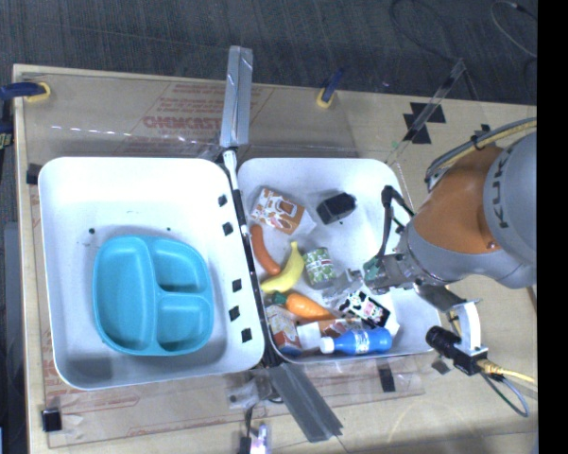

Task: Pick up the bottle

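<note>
I cannot tell how my pincer (376, 274) stands as it hovers over the right white bin (359, 173), with the white-capped blue plastic bottle (359, 341) lying nearer the front wall, its long axis running left-right.

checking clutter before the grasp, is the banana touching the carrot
Cannot tell: in the camera view the banana's lower end meets the carrot, but overlap or contact is unclear.

Grey arm (510, 225) with a broad orange band — dark lettering, black cables, a yellow lead
</note>
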{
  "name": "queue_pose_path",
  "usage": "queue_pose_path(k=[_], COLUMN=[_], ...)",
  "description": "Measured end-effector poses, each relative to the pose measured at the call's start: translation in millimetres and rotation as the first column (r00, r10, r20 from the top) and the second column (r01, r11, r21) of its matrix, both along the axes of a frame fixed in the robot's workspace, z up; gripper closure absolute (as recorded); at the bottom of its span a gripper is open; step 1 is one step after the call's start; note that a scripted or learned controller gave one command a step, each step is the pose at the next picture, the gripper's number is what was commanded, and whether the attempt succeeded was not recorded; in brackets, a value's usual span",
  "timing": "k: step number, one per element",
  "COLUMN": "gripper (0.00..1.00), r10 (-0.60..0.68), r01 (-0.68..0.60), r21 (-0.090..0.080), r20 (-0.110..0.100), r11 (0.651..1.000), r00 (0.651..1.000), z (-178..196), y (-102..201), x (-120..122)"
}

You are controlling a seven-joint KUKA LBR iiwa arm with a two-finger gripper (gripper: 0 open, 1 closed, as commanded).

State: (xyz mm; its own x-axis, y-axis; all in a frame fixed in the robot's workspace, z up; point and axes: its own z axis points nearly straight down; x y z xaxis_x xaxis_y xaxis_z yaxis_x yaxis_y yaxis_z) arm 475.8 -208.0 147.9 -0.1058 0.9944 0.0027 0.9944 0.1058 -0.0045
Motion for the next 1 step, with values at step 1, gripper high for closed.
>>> queue_pose_path(k=[1], gripper=[0.00], r10=[-0.005], r01=[0.005], r21=[-0.002], r20=[0.001], r11=[1.000], r00=[1.000], z=[0.9], y=[-1.9], x=[0.4])
